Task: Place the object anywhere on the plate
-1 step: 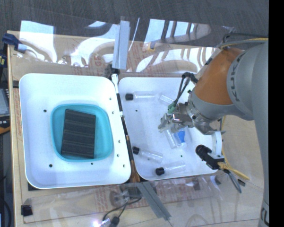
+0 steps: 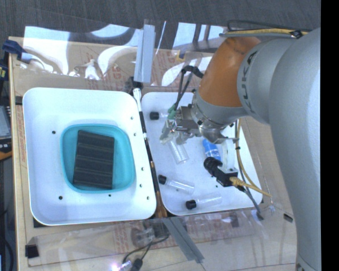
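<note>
The gripper point(image 2: 172, 130) is reaching among clear vials point(image 2: 179, 152) in the right bin point(image 2: 153, 103); finger state cannot be told; blue plate point(image 2: 123, 145) is awaiting one.

The grey arm point(image 2: 282, 129) reaches in from the right, its orange band point(image 2: 228, 72) above the wrist. The gripper point(image 2: 177, 130) points down toward the right bin's point(image 2: 158, 103) upper middle, near its back edge.
</note>
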Available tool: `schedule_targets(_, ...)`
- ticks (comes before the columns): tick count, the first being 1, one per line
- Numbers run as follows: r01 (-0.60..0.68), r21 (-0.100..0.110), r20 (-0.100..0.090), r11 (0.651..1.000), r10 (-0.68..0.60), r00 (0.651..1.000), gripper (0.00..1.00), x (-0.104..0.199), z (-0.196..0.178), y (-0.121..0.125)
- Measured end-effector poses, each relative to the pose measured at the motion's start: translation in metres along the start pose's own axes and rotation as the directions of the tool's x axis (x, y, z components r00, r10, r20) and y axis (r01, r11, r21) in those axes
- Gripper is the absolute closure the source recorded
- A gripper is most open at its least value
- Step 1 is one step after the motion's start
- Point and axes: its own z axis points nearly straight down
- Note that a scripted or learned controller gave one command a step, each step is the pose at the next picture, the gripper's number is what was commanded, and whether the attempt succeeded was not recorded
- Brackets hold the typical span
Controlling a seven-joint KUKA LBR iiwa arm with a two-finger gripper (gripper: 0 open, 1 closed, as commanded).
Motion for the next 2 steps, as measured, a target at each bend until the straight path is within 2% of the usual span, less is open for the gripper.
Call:
schedule_targets(1, 0.256, 0.003, 0.001, 0.967, -0.256, 0.967, 1.0, 0.0711, 0.0077, 0.006)
schedule_targets(2, 0.256, 0.002, 0.001, 0.967, -0.256, 0.967, 0.0, 0.071, 0.0076, 0.0061)
